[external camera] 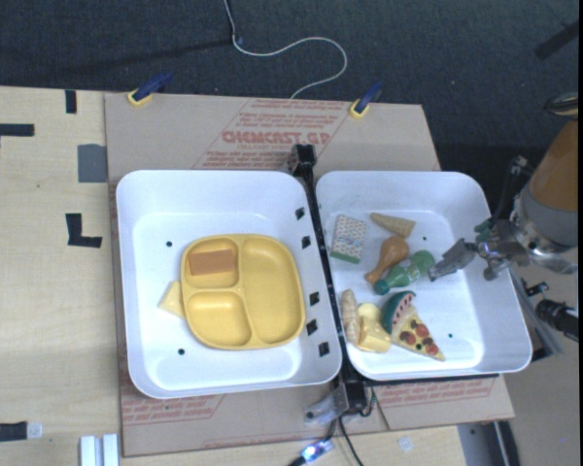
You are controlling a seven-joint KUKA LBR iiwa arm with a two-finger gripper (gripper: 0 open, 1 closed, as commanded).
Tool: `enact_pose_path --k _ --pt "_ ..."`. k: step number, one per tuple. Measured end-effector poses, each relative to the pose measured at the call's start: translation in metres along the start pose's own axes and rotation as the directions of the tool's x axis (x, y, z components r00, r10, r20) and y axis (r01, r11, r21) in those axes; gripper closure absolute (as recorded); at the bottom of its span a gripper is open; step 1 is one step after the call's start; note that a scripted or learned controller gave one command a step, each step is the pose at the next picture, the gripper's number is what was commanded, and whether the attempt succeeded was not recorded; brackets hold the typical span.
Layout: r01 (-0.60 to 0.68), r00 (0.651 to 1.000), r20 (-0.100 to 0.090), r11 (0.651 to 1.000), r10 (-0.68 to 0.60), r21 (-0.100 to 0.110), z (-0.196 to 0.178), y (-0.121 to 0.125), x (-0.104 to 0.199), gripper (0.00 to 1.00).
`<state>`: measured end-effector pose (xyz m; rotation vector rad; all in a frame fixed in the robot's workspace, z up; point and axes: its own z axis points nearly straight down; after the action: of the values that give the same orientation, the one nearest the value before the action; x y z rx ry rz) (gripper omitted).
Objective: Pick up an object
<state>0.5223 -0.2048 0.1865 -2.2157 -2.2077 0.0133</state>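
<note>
The gripper (447, 263) hangs over the right bin's (466, 194) open right side; its grip state cannot be told; a green toy bottle (405, 273) lies just beside it, mid-bin, among crowded toy foods.

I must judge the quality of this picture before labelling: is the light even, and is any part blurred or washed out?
Camera view: the light is soft and fairly even, with faint shadows inside the left bin beside the yellow tray; the white floor of the right bin is bright, nearly washed out; the toy food looks soft, its small detail lost; the gripper is rather blurred.
</note>
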Motion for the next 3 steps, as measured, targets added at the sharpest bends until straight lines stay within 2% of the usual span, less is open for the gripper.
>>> enact_pose_path --k 1,2,3 --pt "0.005 1.0 0.004 1.0 -0.005 -0.014 -0.008 0.003 0.001 0.0" --pt "0.005 1.0 0.003 1.0 -0.005 -0.01 0.056 0.001 0.004 0.0" --pt "0.005 1.0 0.005 1.0 -0.005 -0.014 0.104 0.001 0.004 0.0"
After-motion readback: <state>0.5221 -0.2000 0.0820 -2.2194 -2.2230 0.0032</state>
